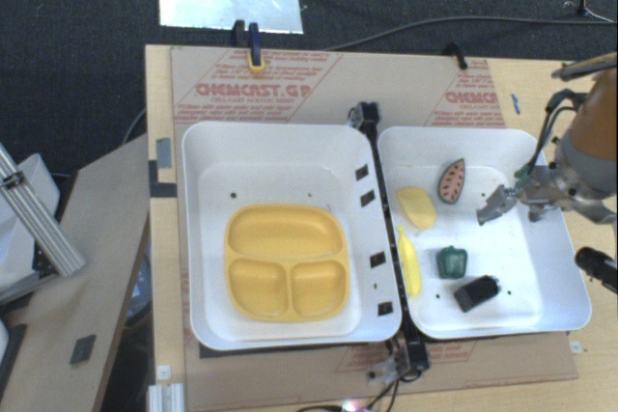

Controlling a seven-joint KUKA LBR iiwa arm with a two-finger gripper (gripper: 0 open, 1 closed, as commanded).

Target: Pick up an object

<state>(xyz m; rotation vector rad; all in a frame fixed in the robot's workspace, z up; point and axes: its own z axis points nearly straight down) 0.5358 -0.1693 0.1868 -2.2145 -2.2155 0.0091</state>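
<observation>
Arm (591, 145): you have it reaching in from the right, over the right edge of the right bin, its orange band showing at the far right.
Gripper (497, 206): you see it above the right bin's floor, right of the watermelon slice and farther back than the black block; it is grey and small here.
Gripper state: you cannot tell from this view whether the fingers are apart or together, and nothing shows between them.
Right bin (570, 304): white, shallow; it holds all five loose objects you could pick.
Watermelon slice (451, 179): toward the far side of the right bin, standing tilted, left of the gripper and apart from it.
Pale yellow piece (416, 206): left part of the right bin, just near-left of the slice.
Banana (409, 263): along the bin's left wall, nearer you than the pale piece.
Green pepper (451, 261): mid-bin, right of the banana.
Black block (476, 292): near side, just beyond the pepper toward you.
Left bin (208, 169): white; you find one yellow divided tray (286, 260) in it, three compartments.
Bench (159, 207): both bins sit side by side, touching at the middle.
</observation>
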